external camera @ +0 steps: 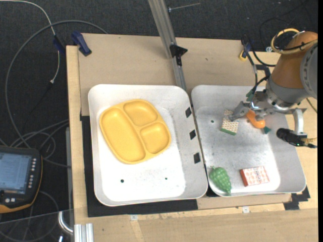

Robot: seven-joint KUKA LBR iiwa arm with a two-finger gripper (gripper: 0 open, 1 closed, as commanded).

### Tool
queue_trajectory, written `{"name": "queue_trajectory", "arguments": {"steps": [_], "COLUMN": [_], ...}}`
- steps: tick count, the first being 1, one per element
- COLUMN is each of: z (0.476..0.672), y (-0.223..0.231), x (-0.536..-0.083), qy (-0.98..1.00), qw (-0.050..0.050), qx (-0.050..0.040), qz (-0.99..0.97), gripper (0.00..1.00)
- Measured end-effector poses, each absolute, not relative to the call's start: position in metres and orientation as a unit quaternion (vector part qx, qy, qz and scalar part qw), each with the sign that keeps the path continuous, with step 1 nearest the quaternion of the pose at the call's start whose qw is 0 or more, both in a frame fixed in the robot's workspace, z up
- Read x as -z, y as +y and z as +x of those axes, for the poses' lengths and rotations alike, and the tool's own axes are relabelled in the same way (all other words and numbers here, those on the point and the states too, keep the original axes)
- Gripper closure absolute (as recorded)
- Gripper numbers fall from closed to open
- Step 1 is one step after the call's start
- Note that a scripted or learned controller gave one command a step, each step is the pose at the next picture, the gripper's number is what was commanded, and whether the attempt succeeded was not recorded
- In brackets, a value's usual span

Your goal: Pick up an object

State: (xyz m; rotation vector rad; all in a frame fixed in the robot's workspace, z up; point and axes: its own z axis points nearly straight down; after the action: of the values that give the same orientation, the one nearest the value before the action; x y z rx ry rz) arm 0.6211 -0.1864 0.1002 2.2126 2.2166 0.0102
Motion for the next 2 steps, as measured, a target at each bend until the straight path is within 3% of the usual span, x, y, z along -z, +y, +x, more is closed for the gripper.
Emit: {"name": "queue_trajectory", "arguments": {"steps": [1, 2], "z": [0.623, 0.619], "y": [-0.185, -0.183], "x": [-0.114, -0.16], "qy": [0.708, 0.708], "qw": [0.006, 0.002], "qx": [-0.0056, -0.0015], "qz": [0.706, 0.707], "gripper": [1.0, 1.0]}}
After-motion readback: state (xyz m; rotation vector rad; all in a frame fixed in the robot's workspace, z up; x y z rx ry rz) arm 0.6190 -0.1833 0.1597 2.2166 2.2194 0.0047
